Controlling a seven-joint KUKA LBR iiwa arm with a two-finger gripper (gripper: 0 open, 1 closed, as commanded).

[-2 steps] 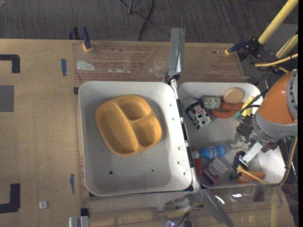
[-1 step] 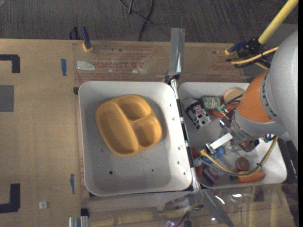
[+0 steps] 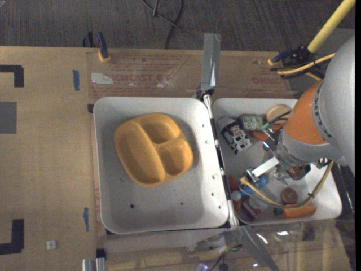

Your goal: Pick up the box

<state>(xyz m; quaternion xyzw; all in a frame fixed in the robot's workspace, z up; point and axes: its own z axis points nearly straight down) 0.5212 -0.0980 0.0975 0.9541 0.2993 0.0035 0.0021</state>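
1. We see two white bins side by side on the counter [image 3: 51, 151].
2. The left bin [image 3: 107, 168] holds a yellow dish [image 3: 152, 148]. The dish has split parts inside and lies a bit toward the bin's upper left.
3. The right bin [image 3: 334, 208] has many small things in it.
4. The box [image 3: 236, 136] is in the right bin, up near its left wall. It is small, black and white, and lies turned at a slant.
5. A green bottle [image 3: 252, 121] lies just beside the box, up and to its right.
6. The arm [image 3: 316, 123] comes in from the right and hangs over the middle of the right bin.
7. The claw [image 3: 289, 173] is low over the bin, to the right of the box and below it, not touching it. The arm hides most of the claw, so we cannot tell if it is apart or together.
8. A brown round thing [image 3: 289, 195], maybe a lid, lies just below the claw.
9. An orange carrot [image 3: 298, 211] lies by the bin's lower edge.
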